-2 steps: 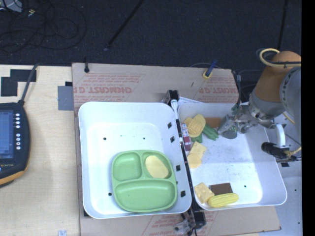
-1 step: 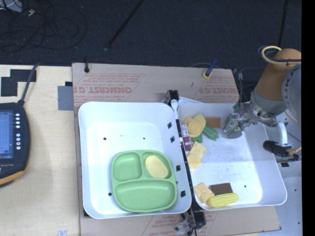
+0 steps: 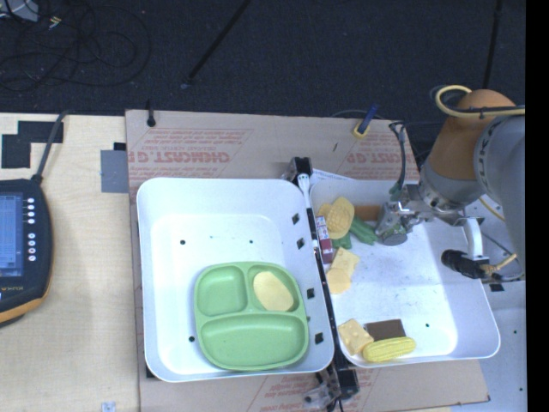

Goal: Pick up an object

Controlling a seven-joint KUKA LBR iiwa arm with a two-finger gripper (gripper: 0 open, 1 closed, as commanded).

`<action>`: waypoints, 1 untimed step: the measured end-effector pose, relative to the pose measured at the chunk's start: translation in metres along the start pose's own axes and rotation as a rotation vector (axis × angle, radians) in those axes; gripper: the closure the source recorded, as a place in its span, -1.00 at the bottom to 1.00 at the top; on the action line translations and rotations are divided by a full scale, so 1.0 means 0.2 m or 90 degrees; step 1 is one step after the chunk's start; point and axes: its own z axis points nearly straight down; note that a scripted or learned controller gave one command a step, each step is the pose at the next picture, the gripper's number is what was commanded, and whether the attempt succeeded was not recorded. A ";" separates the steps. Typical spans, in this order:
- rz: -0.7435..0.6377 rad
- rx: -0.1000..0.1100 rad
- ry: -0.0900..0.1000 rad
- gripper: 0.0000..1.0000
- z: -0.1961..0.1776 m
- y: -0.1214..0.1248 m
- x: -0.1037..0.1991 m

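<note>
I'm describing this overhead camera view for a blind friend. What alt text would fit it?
A grey robot arm reaches from the right, its hand low over the right white bin of toy food, near a green piece. The left white bin holds a green divided tray with a yellow item in one compartment.

A pale green tray (image 3: 249, 333) sits in the white left bin (image 3: 171, 221), holding a yellow piece (image 3: 274, 292). Right of that tray lie yellow corn (image 3: 389, 348), a brown block (image 3: 384, 329) and a green item (image 3: 362, 232).

Dark floor (image 3: 257, 41) with loose cables (image 3: 77, 33) behind a pale wooden bench (image 3: 77, 333) under printed cardboard (image 3: 232, 144)
</note>
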 end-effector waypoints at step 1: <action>0.002 0.001 0.000 1.00 -0.21 -0.31 -0.05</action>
